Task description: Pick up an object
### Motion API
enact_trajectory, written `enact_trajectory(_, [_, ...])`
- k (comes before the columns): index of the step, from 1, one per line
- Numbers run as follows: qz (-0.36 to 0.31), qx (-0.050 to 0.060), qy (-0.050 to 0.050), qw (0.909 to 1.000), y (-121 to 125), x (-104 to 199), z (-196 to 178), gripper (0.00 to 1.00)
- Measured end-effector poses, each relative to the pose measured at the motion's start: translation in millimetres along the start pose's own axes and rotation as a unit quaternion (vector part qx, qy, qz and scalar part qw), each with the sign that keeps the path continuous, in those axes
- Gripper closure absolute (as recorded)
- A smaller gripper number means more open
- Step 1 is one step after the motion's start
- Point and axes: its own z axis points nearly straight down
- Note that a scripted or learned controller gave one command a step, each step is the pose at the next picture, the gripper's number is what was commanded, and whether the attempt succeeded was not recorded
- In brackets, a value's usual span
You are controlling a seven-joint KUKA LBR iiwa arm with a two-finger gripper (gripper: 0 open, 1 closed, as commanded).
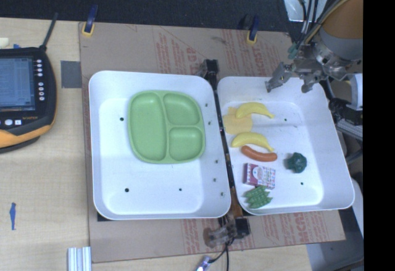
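I see the two-finger metal gripper (290, 80) above the right white bin's (333, 158) far edge, fingers spread apart and holding nothing. The curved yellow plastic banana (254, 109) lies nearest, with the red sausage (259, 154) and dark green broccoli piece (297, 162) beyond.

Both white bins (111, 140) look like smooth, slightly glossy plastic, and the green divided plate (165, 126) like matt plastic. They rest on a brown cardboard sheet (160, 54), matt and printed with faint red lettering, over a pale wood-grain surface (43, 202). The toy bananas (253, 140) and sausage (259, 154) have a soft plastic sheen.
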Motion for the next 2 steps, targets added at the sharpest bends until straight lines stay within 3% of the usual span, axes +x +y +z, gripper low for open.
enact_trajectory(1, [0.0, 0.0, 0.0, 1.0, -10, 19, 147, 0.0])
enact_trajectory(2, [0.0, 0.001, 0.0, 1.0, -30, 34, 147, 0.0])
